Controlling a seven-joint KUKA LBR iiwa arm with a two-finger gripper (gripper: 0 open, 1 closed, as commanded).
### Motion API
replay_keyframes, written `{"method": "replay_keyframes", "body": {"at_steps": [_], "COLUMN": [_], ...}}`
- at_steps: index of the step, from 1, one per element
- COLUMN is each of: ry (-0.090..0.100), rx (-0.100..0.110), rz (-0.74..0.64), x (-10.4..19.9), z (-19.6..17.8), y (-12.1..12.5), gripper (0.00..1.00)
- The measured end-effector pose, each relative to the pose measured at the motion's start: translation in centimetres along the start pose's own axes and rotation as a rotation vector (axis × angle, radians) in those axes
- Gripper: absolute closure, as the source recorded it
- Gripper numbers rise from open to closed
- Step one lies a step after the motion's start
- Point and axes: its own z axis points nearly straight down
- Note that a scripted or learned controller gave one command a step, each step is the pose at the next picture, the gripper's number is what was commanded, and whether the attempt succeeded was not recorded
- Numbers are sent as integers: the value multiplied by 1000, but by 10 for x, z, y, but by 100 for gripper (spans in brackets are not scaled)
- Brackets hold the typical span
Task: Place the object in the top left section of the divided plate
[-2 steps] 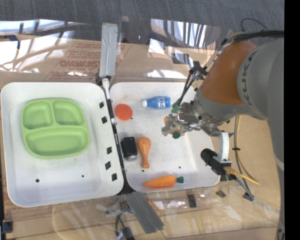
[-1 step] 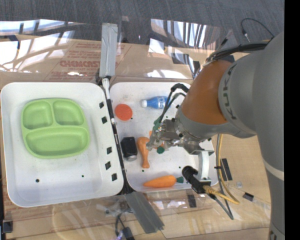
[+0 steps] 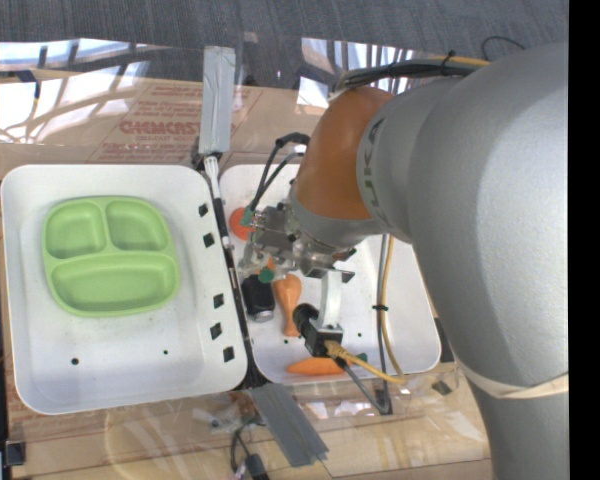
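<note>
You are watching the claw working low among crowded carrots; I cannot tell its grip. A sloppy pinch risks missing the plate at nine o'clock.

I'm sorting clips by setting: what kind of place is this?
Probably a robotics lab test bench, not a kitchen. A grey arm reaches over two white bins taped to cardboard, one holding a green divided plate, the other small toy-like orange objects.
</note>
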Motion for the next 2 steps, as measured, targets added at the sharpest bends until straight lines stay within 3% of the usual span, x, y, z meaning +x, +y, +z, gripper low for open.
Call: {"method": "replay_keyframes", "body": {"at_steps": [1,2], "ry": [0,0], "rx": [-2,2], "rz": [-9,-16], "x": [-22,-22], "z": [-1,-10], "y": [20,20], "gripper": [100,100]}}
